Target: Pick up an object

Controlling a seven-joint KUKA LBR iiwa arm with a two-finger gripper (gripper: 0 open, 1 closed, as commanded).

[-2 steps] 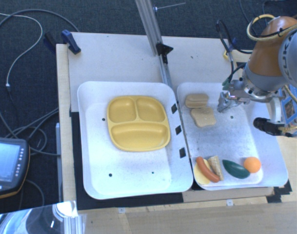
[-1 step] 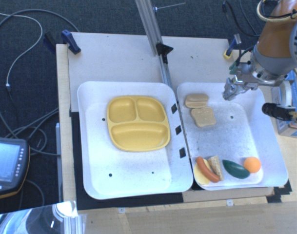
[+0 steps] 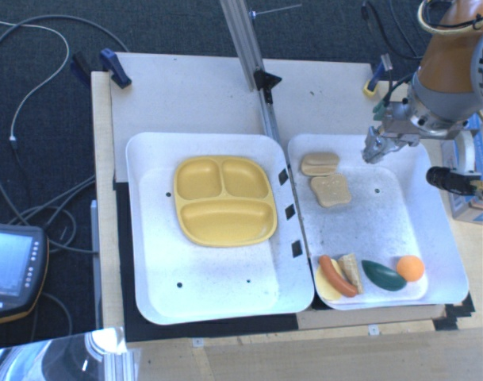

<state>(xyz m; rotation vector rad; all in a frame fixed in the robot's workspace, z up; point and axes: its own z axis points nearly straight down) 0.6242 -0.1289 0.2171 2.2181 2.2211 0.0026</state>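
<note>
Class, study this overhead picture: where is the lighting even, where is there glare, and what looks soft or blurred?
Camera view: light falls evenly over both white bins, shadows faint; a bright glare patch sits at the bottom left edge; the yellow tray reads sharply, the gripper looks slightly soft.

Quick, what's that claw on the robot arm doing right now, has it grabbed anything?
Gripper: above the right bin's far edge; nothing visible between its fingers; open or shut cannot be told.
</note>
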